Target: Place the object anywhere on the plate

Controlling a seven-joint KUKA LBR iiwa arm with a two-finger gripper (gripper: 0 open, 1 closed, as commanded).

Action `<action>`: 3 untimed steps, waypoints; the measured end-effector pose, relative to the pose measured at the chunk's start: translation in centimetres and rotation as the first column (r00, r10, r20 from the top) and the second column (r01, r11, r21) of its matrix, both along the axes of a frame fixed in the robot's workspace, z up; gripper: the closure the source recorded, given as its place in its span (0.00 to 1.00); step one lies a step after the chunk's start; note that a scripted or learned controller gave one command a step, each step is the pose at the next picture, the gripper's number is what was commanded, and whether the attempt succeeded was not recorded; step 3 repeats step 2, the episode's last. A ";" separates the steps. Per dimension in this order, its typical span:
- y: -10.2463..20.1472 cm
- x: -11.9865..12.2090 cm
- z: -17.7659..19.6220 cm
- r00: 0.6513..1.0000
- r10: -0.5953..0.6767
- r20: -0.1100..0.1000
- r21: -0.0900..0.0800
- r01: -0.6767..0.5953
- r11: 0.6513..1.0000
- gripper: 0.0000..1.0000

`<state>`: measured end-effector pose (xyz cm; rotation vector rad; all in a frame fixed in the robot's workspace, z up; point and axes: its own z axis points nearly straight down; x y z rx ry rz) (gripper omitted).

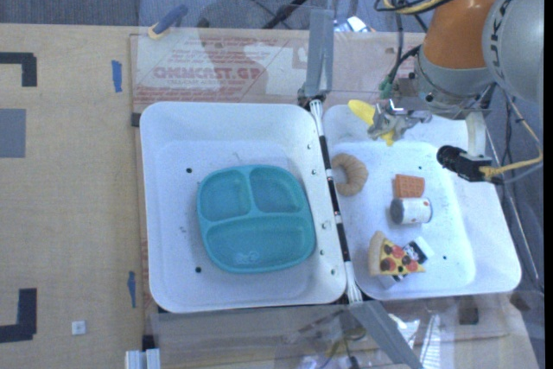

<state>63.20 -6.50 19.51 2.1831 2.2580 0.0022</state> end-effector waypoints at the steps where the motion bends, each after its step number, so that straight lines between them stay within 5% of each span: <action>1: 10.3 -8.9 -0.8 0.997 -0.078 -0.004 0.000 0.078 0.997 1.00; 2: 10.2 -8.9 -0.8 0.997 -0.079 -0.003 0.000 0.079 0.997 0.00; 3: 10.2 -8.9 -0.8 0.997 -0.079 -0.003 0.000 0.079 0.997 0.00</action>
